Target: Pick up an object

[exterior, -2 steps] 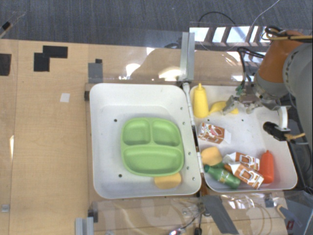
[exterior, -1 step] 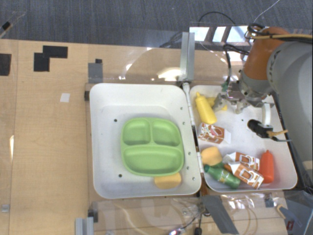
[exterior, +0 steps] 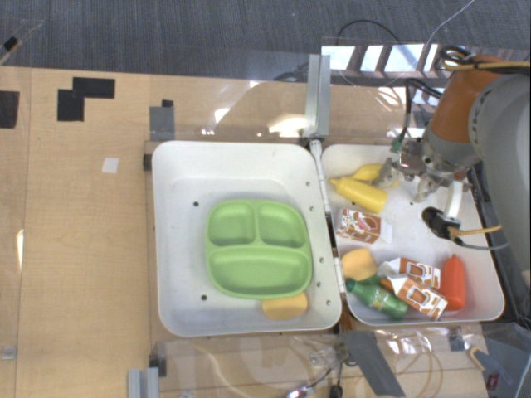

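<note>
Scene was brightly, evenly lit from above. Strong white glare sat on clear panel behind left bin (exterior: pixel 241 239), more on metal frame (exterior: pixel 377 58) at top right. Shadows were soft and short, faint under green plate (exterior: pixel 258 249). Bin whites were near overexposed. Focus was fair overall; arm (exterior: pixel 481 131) at right looked soft, slightly blurred. Desk (exterior: pixel 75 247) showed pale reflections.

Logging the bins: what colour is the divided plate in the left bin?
Light green, seen in the camera view: the divided plate.
</note>
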`<act>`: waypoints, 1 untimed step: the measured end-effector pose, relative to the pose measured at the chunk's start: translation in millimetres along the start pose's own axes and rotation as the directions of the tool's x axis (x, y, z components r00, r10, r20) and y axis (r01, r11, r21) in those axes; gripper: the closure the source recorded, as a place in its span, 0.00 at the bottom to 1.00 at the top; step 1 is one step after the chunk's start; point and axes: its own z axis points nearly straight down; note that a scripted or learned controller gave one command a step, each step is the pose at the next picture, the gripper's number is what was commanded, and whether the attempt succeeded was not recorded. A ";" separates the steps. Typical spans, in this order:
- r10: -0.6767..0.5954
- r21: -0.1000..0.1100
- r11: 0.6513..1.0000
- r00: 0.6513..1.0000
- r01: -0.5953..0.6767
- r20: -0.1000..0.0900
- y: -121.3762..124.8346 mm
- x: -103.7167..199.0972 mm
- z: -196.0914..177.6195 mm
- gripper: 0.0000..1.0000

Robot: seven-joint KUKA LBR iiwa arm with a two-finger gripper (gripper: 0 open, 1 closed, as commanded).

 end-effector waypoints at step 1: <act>-0.263 0.012 0.965 0.965 0.263 0.010 12.6 5.7 -0.9 0.00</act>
